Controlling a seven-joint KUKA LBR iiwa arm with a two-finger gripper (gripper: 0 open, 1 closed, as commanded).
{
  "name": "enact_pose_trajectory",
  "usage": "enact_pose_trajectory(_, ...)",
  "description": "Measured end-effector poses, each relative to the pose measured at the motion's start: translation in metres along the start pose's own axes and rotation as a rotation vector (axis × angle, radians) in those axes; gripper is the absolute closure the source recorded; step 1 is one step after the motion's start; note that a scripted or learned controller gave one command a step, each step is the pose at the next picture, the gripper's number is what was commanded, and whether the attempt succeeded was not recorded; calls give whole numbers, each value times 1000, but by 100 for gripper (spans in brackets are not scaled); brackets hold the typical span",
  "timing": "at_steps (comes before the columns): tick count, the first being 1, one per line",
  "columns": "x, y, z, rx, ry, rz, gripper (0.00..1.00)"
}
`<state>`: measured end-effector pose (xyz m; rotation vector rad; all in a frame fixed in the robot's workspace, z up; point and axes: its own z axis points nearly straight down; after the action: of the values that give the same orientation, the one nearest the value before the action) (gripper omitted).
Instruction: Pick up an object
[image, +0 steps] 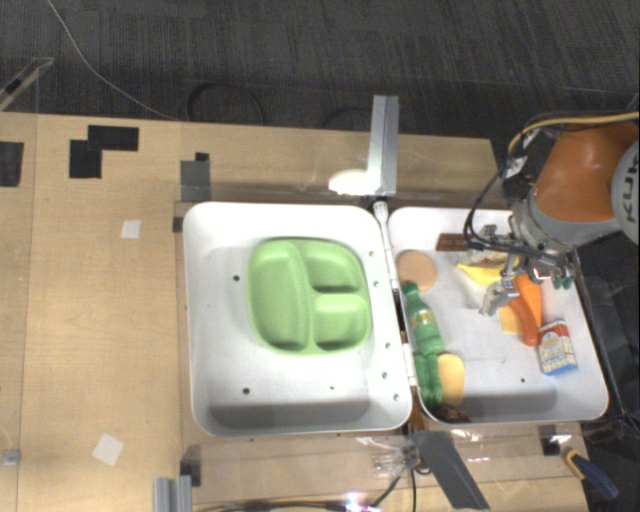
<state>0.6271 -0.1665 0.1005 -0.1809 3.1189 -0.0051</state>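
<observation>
Partly hidden by its own wrist, the gripper (508, 285) hangs low over the right bin (580, 400); whether it is open or closed cannot be made out. Just beneath and beside it lie a yellow banana (478, 272) and an orange carrot (529, 308), half covered. Farther left of the gripper, a green bottle (426, 340) rests along the bin wall. Well left, a green divided plate (305, 294) sits in the other bin (210, 400).

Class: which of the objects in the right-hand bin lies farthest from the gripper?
The green bottle, lying against the bin's left wall; the carrot and banana sit beside the gripper.
</observation>
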Motion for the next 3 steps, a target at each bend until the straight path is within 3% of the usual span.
enact_pose_trajectory(1, 39, 10, 2, 5, -17, 47, 0)
enact_pose_trajectory(2, 99, 39, 0, 10, -23, -1, 0)
enact_pose_trajectory(3, 104, -28, -3, -1, 7, -251, 0)
